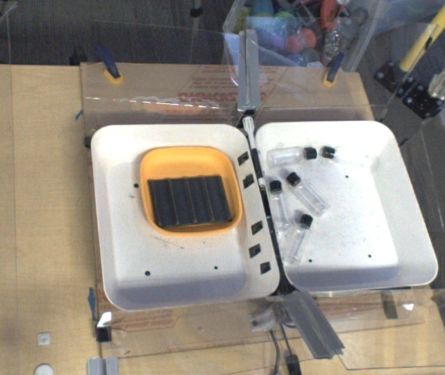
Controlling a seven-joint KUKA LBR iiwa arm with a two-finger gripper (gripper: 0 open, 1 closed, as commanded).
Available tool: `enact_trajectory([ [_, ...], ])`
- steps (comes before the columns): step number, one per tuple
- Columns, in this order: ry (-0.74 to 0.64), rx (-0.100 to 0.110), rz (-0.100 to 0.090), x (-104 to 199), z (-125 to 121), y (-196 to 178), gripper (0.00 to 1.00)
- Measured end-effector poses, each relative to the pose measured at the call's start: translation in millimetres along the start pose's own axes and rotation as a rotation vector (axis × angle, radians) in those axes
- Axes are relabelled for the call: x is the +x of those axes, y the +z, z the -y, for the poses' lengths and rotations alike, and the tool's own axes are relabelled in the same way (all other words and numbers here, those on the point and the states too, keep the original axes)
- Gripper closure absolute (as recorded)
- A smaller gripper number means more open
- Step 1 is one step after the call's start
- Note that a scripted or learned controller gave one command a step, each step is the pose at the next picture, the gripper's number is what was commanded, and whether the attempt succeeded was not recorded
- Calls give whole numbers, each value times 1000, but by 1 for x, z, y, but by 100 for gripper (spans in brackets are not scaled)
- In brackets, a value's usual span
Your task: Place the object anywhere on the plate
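In the left half of the frame a shallow white left bin (pixel 113 233) sits on the wooden surface (pixel 27 209), and inside it lies a rounded, square-ish orange plastic plate (pixel 191 160). A dark, flat, ribbed rectangular block (pixel 189 201) rests on that plate, well within its rim, slightly toward the lower edge, and nothing is touching it.

To the right, the shallow white right bin (pixel 379 241) holds a loose cluster of clear plastic vials with black caps (pixel 297 194), gathered near its left wall, some overlapping.

At the upper right edge of the frame there is a dark and metallic fitting (pixel 421 92) that may be the end of the arm. It is too cropped to read, so we cannot tell the state of the jaws. It sits well apart from both the plate and the block.

We judge the task to be essentially complete, provided the block is the object meant: it already lies on the plate, free of any grasp. If one of the vials was meant instead, that placement is not yet done.
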State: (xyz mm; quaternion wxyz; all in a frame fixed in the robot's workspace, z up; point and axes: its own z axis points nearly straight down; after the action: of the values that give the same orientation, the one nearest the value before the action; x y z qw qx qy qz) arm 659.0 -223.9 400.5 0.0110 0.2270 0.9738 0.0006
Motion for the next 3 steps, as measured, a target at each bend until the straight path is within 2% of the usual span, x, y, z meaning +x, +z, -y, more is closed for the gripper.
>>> enact_trajectory([
  [1,-325,1,-10,-2,-3,-36,100],
  [2,-647,-2,-10,-1,-3,-37,100],
  [3,-1043,-6,-9,-8,-7,-36,100],
])
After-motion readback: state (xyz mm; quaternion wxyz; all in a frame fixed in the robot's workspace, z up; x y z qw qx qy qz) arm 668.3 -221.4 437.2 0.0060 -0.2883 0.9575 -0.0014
